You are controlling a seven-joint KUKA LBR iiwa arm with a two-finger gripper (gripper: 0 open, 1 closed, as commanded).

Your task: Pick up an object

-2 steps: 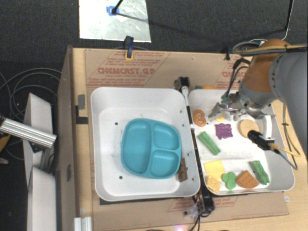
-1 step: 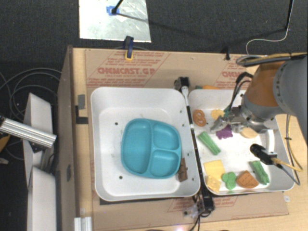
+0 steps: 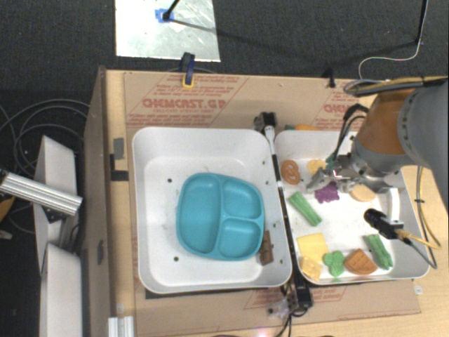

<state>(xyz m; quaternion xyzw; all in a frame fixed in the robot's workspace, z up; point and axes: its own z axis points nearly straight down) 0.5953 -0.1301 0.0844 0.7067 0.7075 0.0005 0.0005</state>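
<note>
From the camera view above the bench, the grey arm with its orange band comes in from the right and hangs over the right white bin [image 3: 410, 269], and the two-finger gripper [image 3: 328, 179] is low among the toys at that bin's upper middle. How far it is open, and whether it has hold of anything, I cannot tell from here. Just beside it, touching or nearly so, lies a small purple lumpy toy [image 3: 327, 194], and that looks like the piece to take. A round orange pretzel-like toy [image 3: 290, 172] sits to its left near the bin wall, a green bar-shaped block [image 3: 305, 208] lies below, and a pale round disc [image 3: 362, 192] lies to the right, partly under the arm.

To do this well, I'd say: centre over the purple piece, straddle it squarely, and close only once low enough, or it may squirt sideways into the green bar. Lift straight up, clear of the neighbours.

The left white bin [image 3: 151, 153] holds a turquoise divided plastic plate [image 3: 219, 215].
</note>
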